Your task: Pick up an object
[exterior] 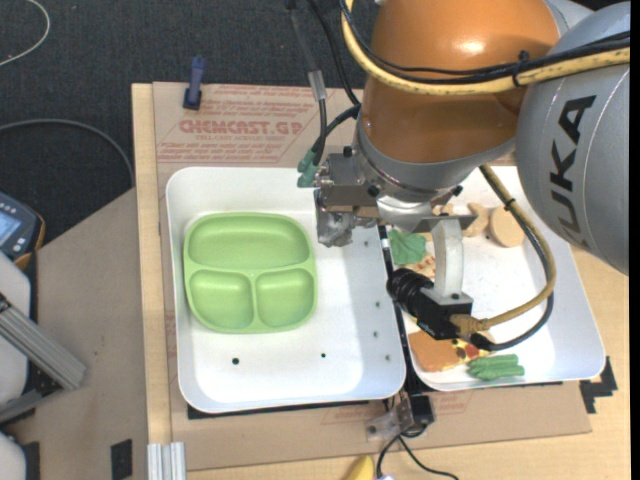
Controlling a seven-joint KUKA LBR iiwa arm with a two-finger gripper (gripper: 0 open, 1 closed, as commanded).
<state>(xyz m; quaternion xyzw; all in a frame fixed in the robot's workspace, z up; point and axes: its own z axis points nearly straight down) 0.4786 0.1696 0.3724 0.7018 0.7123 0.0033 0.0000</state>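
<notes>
The arm's big orange-banded wrist hangs over the seam between the two bins and hides much of the right bin. My gripper shows as a grey metal part below the wrist, over the left bin's back right area, just right of a light green divided plate. In the right bin lie a tan round piece, a green piece, a flat orange piece and a green leafy piece. I see nothing between the fingers.
Both bins rest on a cardboard sheet with red print. A blue clip sits at its back left corner. Cables run down from the wrist over the right bin. A dark device stands off the bench at left.
</notes>
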